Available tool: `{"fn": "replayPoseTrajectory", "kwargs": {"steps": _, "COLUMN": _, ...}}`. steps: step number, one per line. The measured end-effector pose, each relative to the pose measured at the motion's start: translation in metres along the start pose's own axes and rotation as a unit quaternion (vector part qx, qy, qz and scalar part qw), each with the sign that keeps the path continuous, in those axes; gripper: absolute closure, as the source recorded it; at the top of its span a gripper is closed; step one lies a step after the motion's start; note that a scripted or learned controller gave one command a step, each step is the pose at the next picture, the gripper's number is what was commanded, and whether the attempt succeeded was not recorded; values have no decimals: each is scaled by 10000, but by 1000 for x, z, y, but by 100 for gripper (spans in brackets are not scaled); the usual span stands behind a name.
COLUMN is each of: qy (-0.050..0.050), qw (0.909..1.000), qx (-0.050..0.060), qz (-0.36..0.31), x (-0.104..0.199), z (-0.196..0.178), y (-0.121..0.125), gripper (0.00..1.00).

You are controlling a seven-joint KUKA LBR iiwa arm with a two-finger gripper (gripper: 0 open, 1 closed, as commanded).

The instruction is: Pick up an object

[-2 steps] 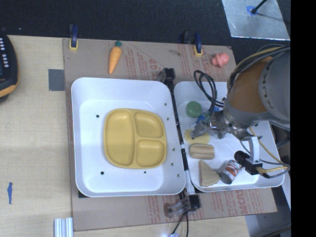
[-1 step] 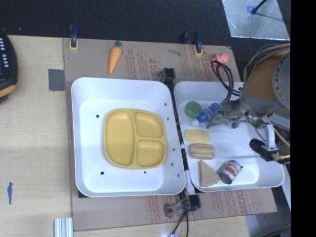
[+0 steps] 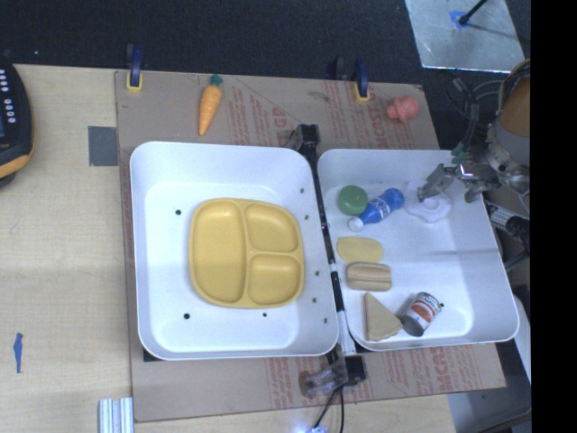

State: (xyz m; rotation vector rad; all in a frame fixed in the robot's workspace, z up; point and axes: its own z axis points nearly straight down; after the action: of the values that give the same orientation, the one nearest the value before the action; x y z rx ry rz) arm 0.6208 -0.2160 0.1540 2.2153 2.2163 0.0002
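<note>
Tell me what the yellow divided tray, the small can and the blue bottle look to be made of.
Yellow divided tray: probably moulded plastic, matte, with soft rounded compartments. Small can: seemingly metal, with a pale shiny end and red-and-white label. Blue bottle: likely plastic, glossy blue body, white cap; too small to be sure.

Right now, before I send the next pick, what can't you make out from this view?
- Claw, camera view: too small and blurred to tell its state or whether it touches the clear object beneath it.
- Arm: cut off at the right edge.
- Can: label too small to read.
- Device: cut by the left edge.
</note>
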Motion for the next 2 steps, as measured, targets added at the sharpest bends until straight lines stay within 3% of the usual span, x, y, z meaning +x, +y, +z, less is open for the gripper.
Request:
{"fn": "replayPoseTrajectory", "kwargs": {"steps": 1, "qy": 60, "qw": 9999, "qx": 72, "qz": -64, "x": 130, "z": 2, "y": -58, "gripper": 0}}
{"fn": "replayPoseTrajectory", "kwargs": {"steps": 2, "qy": 8, "qw": 10000, "qx": 45, "qz": 9, "x": 38, "z": 65, "y": -17, "gripper": 0}}
